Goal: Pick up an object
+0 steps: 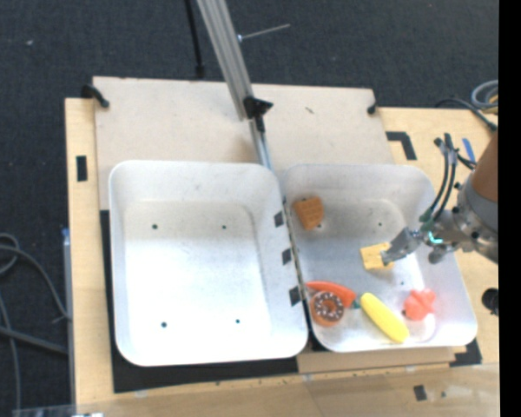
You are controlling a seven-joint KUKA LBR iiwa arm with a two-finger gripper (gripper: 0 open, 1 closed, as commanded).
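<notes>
The right bin (417, 181) holds several small objects. A brown block (309, 212) lies near its left wall. A yellow wedge (374, 256) rests mid-bin. Along the front are a round brown donut-like piece on an orange-red item (328, 303), a yellow banana-shaped toy (384, 316) and a red-pink toy (419, 304). My gripper (419, 249) hangs low over the right part of this bin, open, with nothing between its fingers. Its left finger (401, 244) reaches to the right edge of the yellow wedge.
The left bin (122, 233) sits beside the right one, their walls meeting at mid-bench. A slanted metal pole (230, 50) rises behind the bins. Cables (451, 159) hang by the arm at the right edge.
</notes>
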